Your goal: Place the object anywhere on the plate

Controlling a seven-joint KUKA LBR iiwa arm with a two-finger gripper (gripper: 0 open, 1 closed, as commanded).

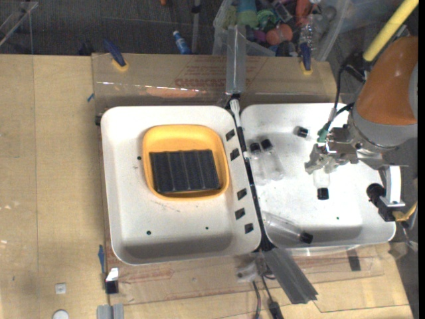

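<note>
Right bin (345,221): shallow white tray, small black-capped clear pieces scattered.
Gripper (323,165): over right bin; finger state unclear.
Plate (184,138): rounded yellow dish, dark ribbed slab (184,170) on it, left bin (126,231).

A wooden bench (46,178) with a toy-filled clear tub (282,8) behind.

Robot arm (392,105): grey casing with a broad orange band, black cables along its side, and a pale metal gripper (323,161).
</note>
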